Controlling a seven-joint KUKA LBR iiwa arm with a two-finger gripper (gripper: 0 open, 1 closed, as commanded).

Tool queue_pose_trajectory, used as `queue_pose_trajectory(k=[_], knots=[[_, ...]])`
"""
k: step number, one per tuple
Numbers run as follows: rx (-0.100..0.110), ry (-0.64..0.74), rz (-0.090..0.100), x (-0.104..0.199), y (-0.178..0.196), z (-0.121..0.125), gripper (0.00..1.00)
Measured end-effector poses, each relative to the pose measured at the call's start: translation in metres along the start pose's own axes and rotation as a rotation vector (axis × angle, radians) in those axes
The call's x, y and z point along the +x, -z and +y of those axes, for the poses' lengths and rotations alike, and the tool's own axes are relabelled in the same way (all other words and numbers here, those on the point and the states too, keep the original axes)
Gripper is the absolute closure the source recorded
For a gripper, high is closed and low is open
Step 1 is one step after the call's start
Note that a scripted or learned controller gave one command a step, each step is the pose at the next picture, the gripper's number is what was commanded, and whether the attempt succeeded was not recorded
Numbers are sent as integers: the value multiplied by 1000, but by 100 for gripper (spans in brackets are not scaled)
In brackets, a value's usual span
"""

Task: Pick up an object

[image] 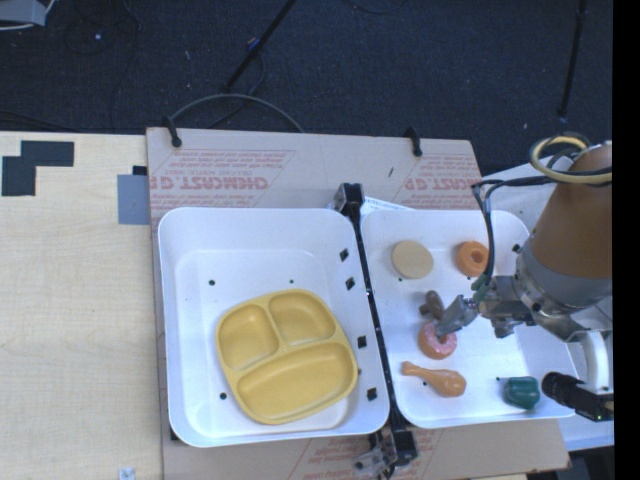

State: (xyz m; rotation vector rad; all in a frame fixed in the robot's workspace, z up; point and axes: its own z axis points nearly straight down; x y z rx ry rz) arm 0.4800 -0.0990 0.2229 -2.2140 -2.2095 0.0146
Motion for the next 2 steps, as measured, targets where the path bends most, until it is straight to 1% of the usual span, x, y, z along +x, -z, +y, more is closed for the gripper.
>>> queue_pose_trajectory(k=[1, 2], knots=[[-11, 2, -2, 0, 5, 2, 0], [-9, 2, -1, -2, -39, 6, 0]])
